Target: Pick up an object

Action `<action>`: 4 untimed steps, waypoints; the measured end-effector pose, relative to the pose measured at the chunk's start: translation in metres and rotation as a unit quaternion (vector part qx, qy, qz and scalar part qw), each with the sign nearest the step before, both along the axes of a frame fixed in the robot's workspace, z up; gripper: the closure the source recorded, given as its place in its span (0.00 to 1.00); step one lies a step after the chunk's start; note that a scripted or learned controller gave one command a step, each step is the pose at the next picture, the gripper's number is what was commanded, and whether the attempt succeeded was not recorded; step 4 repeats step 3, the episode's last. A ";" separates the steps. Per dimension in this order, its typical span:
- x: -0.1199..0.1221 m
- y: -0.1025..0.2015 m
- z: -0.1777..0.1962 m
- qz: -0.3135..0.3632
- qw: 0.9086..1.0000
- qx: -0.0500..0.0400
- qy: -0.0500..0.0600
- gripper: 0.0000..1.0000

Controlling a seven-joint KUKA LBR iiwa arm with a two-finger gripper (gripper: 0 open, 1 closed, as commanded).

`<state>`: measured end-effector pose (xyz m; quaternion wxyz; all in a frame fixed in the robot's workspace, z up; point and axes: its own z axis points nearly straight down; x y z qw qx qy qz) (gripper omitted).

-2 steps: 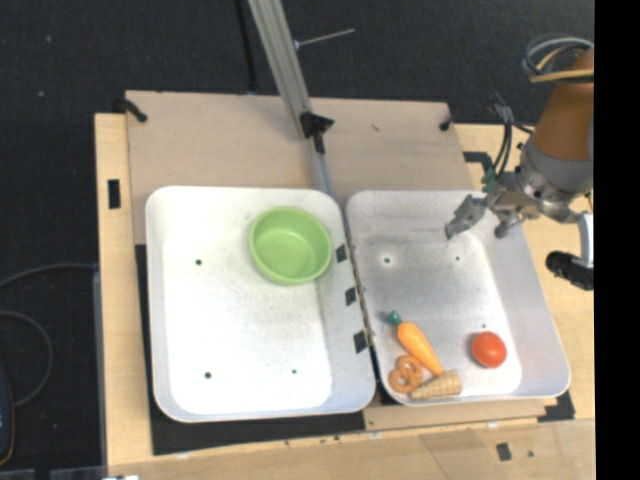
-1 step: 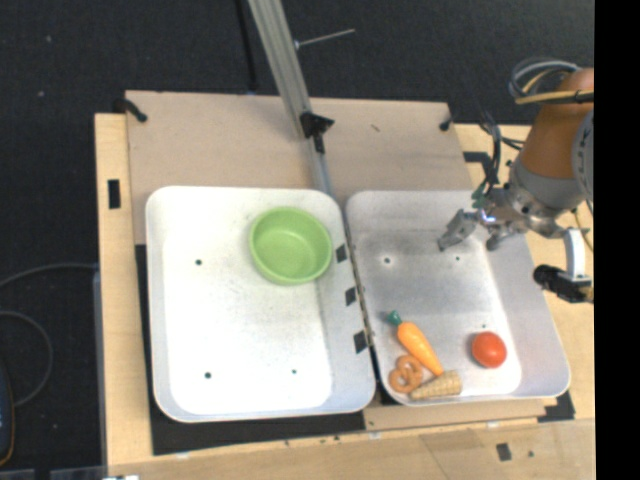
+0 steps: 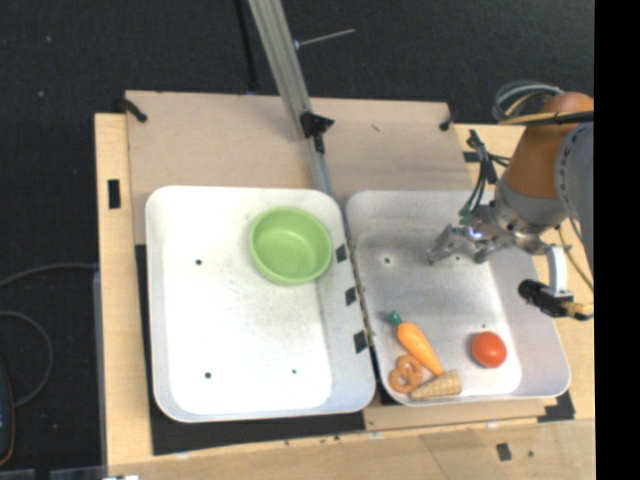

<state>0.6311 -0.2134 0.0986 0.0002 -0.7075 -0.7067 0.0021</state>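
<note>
In the right bin (image 3: pixel 420 218), near its front edge, lie a carrot (image 3: pixel 416 343), a red tomato (image 3: pixel 488 350), a pretzel (image 3: pixel 405 373) and a tan corn-like piece (image 3: pixel 437 386). A green bowl (image 3: pixel 290 246) sits in the left bin (image 3: pixel 200 308) toward its far right corner. My gripper (image 3: pixel 445 247) hangs over the upper part of the right bin, pointing left, with nothing between its fingers. It is well behind the carrot and tomato. The arm with its orange band (image 3: pixel 540 158) comes in from the right.
A slanted metal pole (image 3: pixel 285 63) rises from behind the bins' shared edge. Black clips (image 3: pixel 352 288) line the seam between the bins. Brown board surrounds the bins, with bare white floor in the middle of each.
</note>
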 end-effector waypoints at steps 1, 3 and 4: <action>0.002 -0.001 0.015 0.000 1.000 -0.001 -0.004 1.00; 0.011 -0.013 0.109 0.001 1.000 0.000 -0.005 1.00; 0.011 -0.013 0.109 0.001 1.000 0.000 -0.005 1.00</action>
